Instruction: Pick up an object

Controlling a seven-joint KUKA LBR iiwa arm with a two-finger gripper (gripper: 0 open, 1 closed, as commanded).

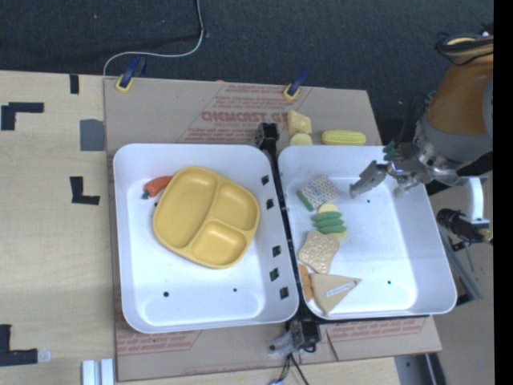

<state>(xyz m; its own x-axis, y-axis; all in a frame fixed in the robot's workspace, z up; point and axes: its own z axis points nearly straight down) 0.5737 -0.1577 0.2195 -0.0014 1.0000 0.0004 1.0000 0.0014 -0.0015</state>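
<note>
Objects for picking lie in the right bin, along its left side: a checked piece, a green-and-yellow piece, a cracker and a wedge. My end effector hovers over that bin's upper part, near the checked piece, holding nothing; how wide it stands I cannot tell. I judge the checked piece the best target: nearest, lying apart. I should centre over it, descend straight, then close.
</note>
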